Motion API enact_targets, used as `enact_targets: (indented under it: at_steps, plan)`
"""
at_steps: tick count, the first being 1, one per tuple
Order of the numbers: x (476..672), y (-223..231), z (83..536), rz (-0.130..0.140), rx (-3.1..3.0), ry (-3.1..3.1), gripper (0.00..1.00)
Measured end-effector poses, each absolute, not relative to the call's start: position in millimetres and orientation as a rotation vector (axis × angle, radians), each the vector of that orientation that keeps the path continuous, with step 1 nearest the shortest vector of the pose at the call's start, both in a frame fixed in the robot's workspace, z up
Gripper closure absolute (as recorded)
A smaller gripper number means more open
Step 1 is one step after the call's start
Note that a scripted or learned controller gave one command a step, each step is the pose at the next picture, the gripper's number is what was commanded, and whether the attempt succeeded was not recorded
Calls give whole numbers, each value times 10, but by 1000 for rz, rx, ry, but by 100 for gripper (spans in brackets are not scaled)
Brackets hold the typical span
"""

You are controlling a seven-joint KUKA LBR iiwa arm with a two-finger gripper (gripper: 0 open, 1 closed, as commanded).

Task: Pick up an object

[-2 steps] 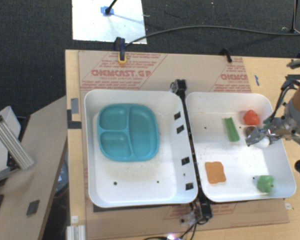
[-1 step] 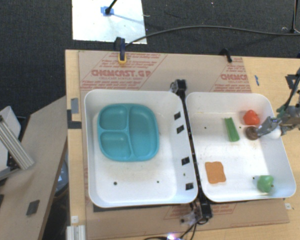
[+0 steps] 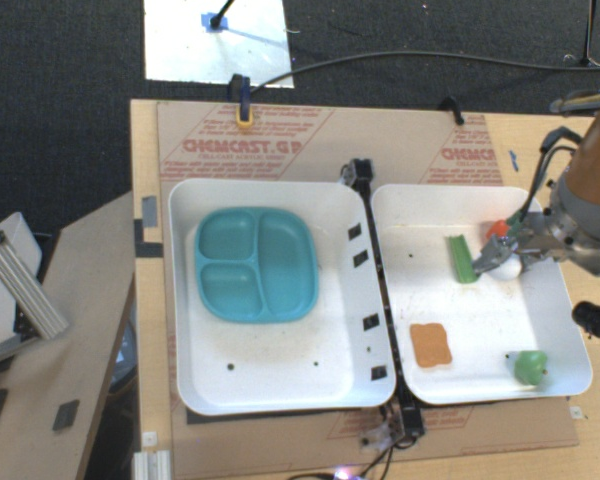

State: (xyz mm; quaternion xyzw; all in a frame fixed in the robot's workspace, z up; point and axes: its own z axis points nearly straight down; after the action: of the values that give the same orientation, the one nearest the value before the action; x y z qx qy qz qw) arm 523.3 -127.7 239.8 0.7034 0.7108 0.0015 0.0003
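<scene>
Gripper point(image 3: 500, 253), fingers' state impossible to tell, hovers low in the right bin point(image 3: 420, 393) over a small white-and-red object point(image 3: 502, 260), the green bar point(image 3: 461, 258) just beside it leftward, long axis running toward the camera.

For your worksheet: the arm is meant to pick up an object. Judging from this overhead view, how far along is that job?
Done: the arm has reached into the right bin, with the gripper low beside the green stick. In hand: nothing visibly lifted; something white and red sits at the gripper, but a grasp is unclear. Left: the orange block and green ball lie on the bin floor, and the teal tray sits in the left bin.
</scene>
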Motion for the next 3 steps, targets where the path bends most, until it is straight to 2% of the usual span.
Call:
enact_targets:
  at_steps: [1, 3]
  plan:
    - [5203, -637, 2376, 4, 2210, 2234, 100]
    - [5017, 282, 2208, 3, 2212, 2233, 100]
